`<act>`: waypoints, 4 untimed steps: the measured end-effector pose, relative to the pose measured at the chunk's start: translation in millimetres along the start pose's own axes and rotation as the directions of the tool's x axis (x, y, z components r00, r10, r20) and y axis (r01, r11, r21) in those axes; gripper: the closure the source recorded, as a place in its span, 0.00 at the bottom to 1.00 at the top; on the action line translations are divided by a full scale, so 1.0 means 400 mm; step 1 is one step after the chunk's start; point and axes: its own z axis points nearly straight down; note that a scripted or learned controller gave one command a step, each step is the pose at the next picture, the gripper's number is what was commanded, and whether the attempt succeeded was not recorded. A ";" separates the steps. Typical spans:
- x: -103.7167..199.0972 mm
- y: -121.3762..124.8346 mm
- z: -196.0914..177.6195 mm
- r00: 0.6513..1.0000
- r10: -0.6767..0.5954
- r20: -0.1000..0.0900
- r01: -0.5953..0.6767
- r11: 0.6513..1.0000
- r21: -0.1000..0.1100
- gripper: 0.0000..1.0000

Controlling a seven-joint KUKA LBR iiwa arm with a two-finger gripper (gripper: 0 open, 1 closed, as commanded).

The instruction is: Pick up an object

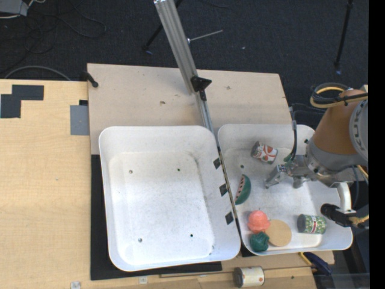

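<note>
The left bin (pixel 157 197) is being seen at nine o'clock from the right bin (pixel 283 134), the two rims touching along a dividing rail. Inside the right bin, a watermelon-slice toy (pixel 242 189) is being leaned against the left wall. At five o'clock from it, a pink-red ball (pixel 258 220) is being rested near the front rim, with a dark green object (pixel 260 241) touching it at six o'clock and a tan round disc (pixel 279 233) just beside both, at three o'clock from the green one. A red and white can (pixel 264 153) is being kept lying at twelve o'clock of the ball, near the bin's back. The gripper (pixel 284 176) is being held low over the bin's middle, at four o'clock from that can and apart from it; nothing is being gripped between its fingers, though whether they are spread or closed cannot be told. A green-labelled can (pixel 311 224) is being left lying on its side at five o'clock from the gripper, by the front right corner. The arm (pixel 340 137) is being reached in from three o'clock.
</note>
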 end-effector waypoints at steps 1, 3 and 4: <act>-0.002 -0.001 -0.027 1.000 0.005 -0.001 -0.005 1.000 0.001 1.00; 0.024 0.002 -0.248 1.000 -0.003 0.000 0.003 1.000 -0.003 1.00; -0.002 0.015 -0.379 1.000 -0.005 0.002 0.005 1.000 -0.005 1.00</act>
